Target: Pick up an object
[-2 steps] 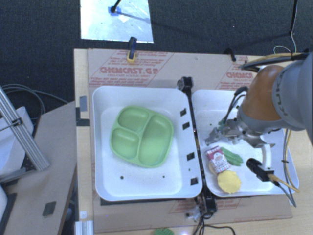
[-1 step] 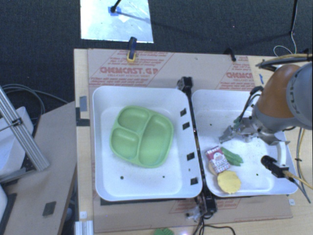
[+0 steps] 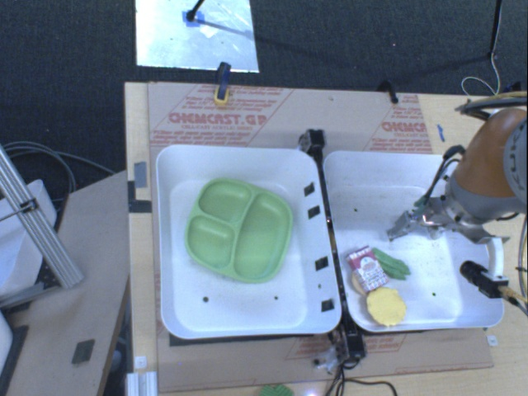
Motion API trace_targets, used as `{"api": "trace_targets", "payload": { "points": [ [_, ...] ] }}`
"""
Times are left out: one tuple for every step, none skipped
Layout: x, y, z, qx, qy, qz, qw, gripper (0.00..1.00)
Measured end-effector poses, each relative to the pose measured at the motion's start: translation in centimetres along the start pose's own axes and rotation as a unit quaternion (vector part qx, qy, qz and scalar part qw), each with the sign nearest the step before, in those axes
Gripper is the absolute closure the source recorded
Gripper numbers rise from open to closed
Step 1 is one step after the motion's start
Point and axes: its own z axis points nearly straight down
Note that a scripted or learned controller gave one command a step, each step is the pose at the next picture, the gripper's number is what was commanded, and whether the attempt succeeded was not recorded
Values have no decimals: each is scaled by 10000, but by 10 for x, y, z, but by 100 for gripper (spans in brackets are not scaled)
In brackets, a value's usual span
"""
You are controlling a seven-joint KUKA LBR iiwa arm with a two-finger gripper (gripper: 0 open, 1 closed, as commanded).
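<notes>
In the right bin [image 3: 371, 180] my gripper [image 3: 403, 225] hangs low over the middle of the floor, reaching in from the right and pointing left. Just below and left of it lies a green pea pod [image 3: 392, 264]. A small red and white packet [image 3: 365, 265] rests beside the pod on a tan round piece [image 3: 360, 282]. A yellow round object [image 3: 385, 306] sits near the bin's front wall. I see nothing in the gripper, and it stands apart from these things.
The left bin [image 3: 177, 304] holds a light green divided plate [image 3: 240, 229]. A black divider with clips [image 3: 324, 221] runs between the two bins. The arm's grey and orange wrist [image 3: 488, 172] covers the right bin's right side.
</notes>
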Motion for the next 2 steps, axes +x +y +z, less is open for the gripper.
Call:
{"api": "trace_targets", "payload": {
  "points": [
    [-25,90,-1,-46,-15,-40,10000,0],
    [-19,105,-1,-15,1,-34,10000,0]
  ]
}}
